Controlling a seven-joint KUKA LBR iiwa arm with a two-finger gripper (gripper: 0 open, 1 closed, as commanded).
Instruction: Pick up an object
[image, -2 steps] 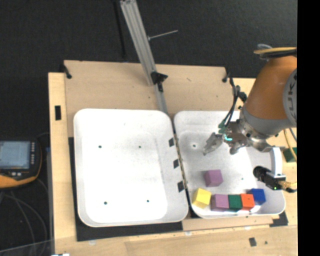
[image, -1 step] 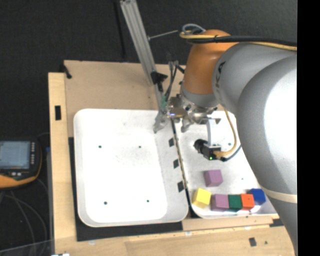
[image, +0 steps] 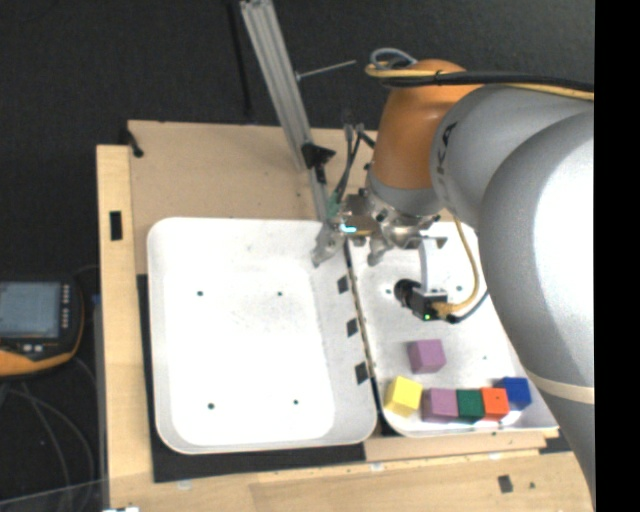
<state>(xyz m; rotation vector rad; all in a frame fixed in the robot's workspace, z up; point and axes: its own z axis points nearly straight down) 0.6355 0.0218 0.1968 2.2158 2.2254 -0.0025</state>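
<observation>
Several small cubes lie in the right bin (image: 470, 300). A purple cube (image: 426, 354) sits alone near its middle. Along its front edge run a yellow cube (image: 405, 394), a second purple cube (image: 440, 403), a green cube (image: 470, 403), an orange cube (image: 495, 401) and a blue cube (image: 516, 391). My gripper (image: 350, 249) hangs over the back end of the divider between the two bins, well behind the cubes. Its fingers (image: 324, 248) are spread open with nothing between them.
The left bin (image: 240, 330) lies beside the right one, with black clips (image: 352, 327) along the shared edge. A slanted metal rod (image: 282, 95) comes down from the top to the gripper. A black cable fitting (image: 415, 296) hangs over the right bin. A handheld pendant (image: 35, 318) lies far left.
</observation>
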